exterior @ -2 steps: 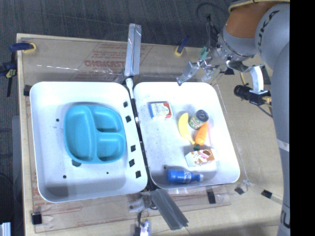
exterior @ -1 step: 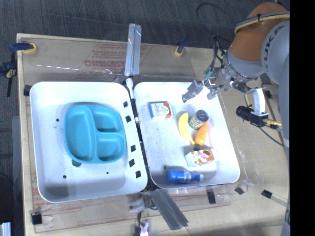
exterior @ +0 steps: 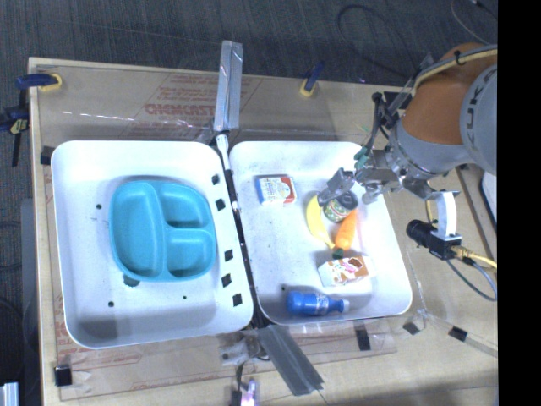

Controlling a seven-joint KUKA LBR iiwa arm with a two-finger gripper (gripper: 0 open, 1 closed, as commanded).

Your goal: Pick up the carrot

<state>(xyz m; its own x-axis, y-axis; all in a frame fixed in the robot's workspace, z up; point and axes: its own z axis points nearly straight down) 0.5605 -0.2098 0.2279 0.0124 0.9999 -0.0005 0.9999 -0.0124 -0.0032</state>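
- A robotics lab or test cell, not a home or kitchen.
- A wooden worktop [exterior: 127, 108] carries two shallow white bins [exterior: 76, 311] set side by side, held by clamps [exterior: 38, 81] and black brackets.
- A grey and orange industrial arm [exterior: 439, 117] reaches in from the right.
- Loose cables [exterior: 473, 265] trail over the worktop edge and across the dark carpeted floor [exterior: 127, 15].
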